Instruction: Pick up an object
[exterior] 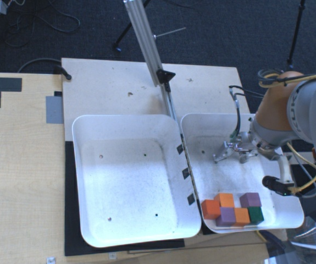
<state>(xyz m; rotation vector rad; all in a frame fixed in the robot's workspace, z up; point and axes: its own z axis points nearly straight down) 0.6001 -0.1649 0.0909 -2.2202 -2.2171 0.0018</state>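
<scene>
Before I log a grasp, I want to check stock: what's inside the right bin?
The right bin holds a cluster of blocks at its near end: orange, purple and green. The gripper hangs over the middle. Whatever lies under the arm is covered.

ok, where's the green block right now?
The green block sits in the right bin, at its near right corner, at the right end of the block cluster, beside an orange block and just below a purple block.
</scene>
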